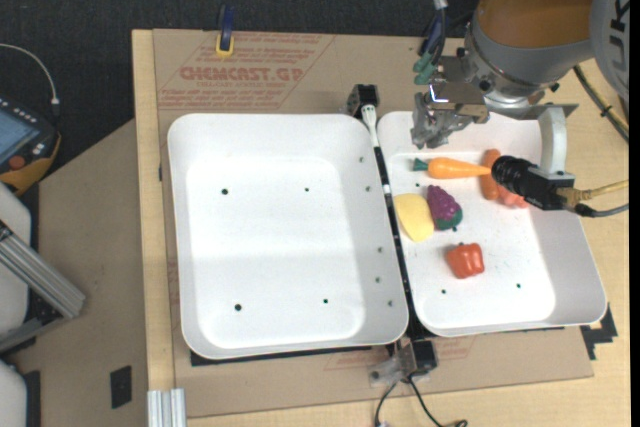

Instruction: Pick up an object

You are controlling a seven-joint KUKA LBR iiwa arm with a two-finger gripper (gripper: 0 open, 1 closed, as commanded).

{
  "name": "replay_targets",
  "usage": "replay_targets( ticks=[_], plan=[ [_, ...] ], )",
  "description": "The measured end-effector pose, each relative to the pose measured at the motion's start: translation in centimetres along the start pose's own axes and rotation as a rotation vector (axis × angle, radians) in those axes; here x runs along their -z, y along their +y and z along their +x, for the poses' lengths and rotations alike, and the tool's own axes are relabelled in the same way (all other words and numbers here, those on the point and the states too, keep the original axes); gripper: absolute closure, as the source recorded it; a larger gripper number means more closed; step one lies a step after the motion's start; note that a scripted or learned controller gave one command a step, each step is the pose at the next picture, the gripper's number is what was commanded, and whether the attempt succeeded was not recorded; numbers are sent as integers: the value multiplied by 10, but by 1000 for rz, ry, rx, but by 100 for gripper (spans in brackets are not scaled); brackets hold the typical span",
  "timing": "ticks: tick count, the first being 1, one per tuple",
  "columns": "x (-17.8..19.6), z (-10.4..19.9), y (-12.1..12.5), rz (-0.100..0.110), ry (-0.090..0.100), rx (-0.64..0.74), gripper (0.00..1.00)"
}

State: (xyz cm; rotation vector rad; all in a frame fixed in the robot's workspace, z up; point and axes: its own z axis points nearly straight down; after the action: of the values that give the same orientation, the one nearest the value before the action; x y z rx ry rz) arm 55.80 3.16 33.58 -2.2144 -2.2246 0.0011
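The right bin (560,310) holds several toy foods. An orange carrot (460,169) with a green tip lies across its far part. In front of it sit a yellow lemon-like piece (413,217) and a purple piece with a green cap (444,206), touching each other. A red pepper (465,260) lies alone nearer the front. An orange-red piece (496,183) is partly hidden behind a black part of the arm. My gripper (437,133) hangs over the bin's far left corner, just behind the carrot's green end, with nothing seen in it.
The left bin (270,245) is bare white with small dark dots. A black attachment (530,181) with a cable juts from the arm over the right bin. Black clamps (362,101) sit at the seam between the bins. A blue clip (226,30) holds the cardboard base.
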Motion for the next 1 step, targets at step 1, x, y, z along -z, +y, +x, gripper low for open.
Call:
replay_targets(
  ticks=[1],
  plan=[
    [6,-95,-23,-1,-4,-14,100]
  ],
)
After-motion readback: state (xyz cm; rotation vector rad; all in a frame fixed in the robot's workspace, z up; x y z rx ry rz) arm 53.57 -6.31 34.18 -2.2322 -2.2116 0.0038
